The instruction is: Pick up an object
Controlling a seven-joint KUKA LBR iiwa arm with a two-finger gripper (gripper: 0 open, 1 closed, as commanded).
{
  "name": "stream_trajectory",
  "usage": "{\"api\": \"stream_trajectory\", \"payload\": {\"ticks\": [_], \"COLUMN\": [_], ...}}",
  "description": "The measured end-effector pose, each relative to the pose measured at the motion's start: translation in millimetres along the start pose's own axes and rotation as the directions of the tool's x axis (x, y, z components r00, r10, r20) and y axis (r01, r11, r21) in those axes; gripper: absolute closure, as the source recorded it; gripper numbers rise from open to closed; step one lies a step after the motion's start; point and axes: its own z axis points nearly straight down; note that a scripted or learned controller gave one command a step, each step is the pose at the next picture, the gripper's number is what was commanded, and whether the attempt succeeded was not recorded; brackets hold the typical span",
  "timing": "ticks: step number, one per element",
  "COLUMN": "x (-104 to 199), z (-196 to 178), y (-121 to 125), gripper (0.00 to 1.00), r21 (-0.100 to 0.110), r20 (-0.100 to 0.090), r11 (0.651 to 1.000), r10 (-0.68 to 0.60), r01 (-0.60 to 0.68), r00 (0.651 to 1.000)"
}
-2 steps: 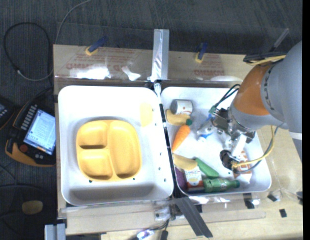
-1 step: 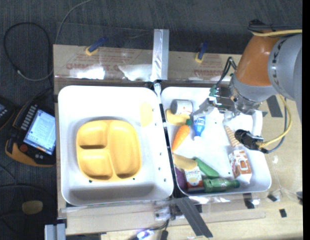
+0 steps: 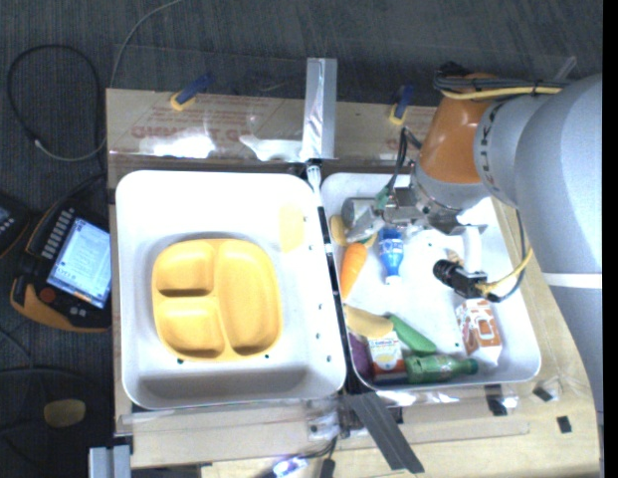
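Note:
My gripper (image 3: 392, 214) hangs over the back of the right bin (image 3: 517, 366), with the grey arm and its orange band coming in from the upper right. Right under it, touching or nearly touching, lies a small blue and white bottle (image 3: 391, 254). An orange carrot (image 3: 353, 267) lies just to the left of the bottle. A yellow banana-like piece (image 3: 336, 229) rests against the bin's left wall. Whether the bottle sits between the gripper's tips cannot be seen.
At the right bin's front lie a green bottle (image 3: 440, 368), a green pepper (image 3: 414, 336), a yellow wedge (image 3: 365, 319), a purple item (image 3: 360, 351) and an orange-white carton (image 3: 480, 327). The left bin (image 3: 139, 366) holds a yellow divided tray (image 3: 217, 297).

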Motion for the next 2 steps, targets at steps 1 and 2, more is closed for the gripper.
{"api": "stream_trajectory", "payload": {"ticks": [1, 2], "x": [0.2, 48.8], "z": [-11.5, -113.9], "y": [1.0, 5.7], "gripper": [1.0, 1.0], "r21": [-0.002, 0.013], "r20": [-0.002, 0.001], "r11": [1.0, 0.994], "r10": [0.0, 0.112], "r01": [0.0, -0.112], "r00": [1.0, 0.994]}}
